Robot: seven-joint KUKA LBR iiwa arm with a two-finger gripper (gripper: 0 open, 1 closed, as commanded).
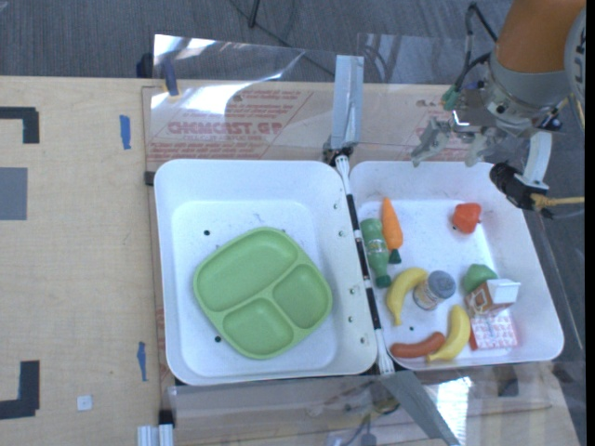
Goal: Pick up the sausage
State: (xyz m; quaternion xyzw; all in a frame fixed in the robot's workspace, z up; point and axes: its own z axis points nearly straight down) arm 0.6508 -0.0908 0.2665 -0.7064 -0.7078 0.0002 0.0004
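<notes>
Above right bin's far rim: hand (446,147) open, empty; sausage (416,347) partly under banana (456,334).

The bench (74,277) looks like pale wood, matt, with a faint grain; both bins (246,186) look like white plastic, smooth with a dull sheen; the green plate (263,292) is plastic, smooth and matt; the sausage (416,347) is red-orange and looks like smooth, slightly glossy plastic, as do the bananas (405,291) and the carrot (391,225); the small jar (433,289) has a grey lid that looks metallic; the carton (493,295) looks like printed card; the gripper (456,142) looks like bare grey metal; the sheet (232,63) behind the bins is clear, glossy plastic.
</notes>
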